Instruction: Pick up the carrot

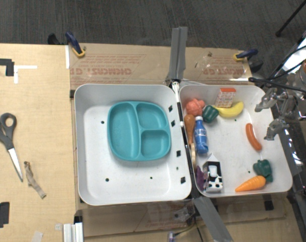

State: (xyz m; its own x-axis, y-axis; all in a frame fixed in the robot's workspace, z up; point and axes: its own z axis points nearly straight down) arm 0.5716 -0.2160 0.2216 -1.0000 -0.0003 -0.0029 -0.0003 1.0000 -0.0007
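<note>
1. the gripper (275,116) hangs at the right bin's (228,158) 3 o'clock rim; whether it is apart or together cannot be told.
2. the carrot (251,183) lies at that bin's 5 o'clock corner, well apart from the gripper, just below a green pepper (262,168).
3. a sausage (253,136) lies near the gripper; a banana (231,110) sits at 12 o'clock.
4. the left bin (92,155) holds a teal plate (139,130).

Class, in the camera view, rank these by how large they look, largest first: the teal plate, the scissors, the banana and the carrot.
1. Teal plate
2. Scissors
3. Carrot and banana: they look about alike, so I won't rank them.
</note>
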